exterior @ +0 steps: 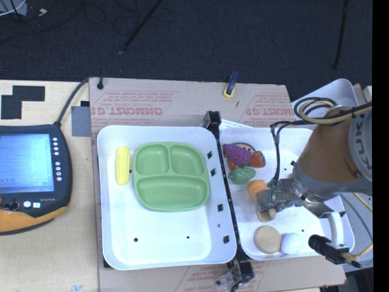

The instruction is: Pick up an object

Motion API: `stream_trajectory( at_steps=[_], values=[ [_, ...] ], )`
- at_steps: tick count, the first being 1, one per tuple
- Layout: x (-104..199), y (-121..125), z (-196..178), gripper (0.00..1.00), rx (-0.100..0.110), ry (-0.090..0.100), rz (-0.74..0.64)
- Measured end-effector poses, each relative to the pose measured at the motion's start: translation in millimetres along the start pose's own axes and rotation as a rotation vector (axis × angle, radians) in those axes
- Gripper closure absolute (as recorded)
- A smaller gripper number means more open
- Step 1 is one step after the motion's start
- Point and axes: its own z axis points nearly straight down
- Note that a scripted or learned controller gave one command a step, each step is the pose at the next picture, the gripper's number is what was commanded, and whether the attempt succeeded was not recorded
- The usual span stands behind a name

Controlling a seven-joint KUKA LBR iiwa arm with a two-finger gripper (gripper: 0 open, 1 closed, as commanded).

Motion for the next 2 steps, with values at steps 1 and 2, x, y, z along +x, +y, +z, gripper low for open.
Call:
stream_trajectory(
  at_steps=[1,2],
  values=[
    [-9,5,-46,1.0,-0.001,-0.001,-0.001],
    [-10,5,-70,1.0,-0.001,0.0,-0.001]
  ],
)
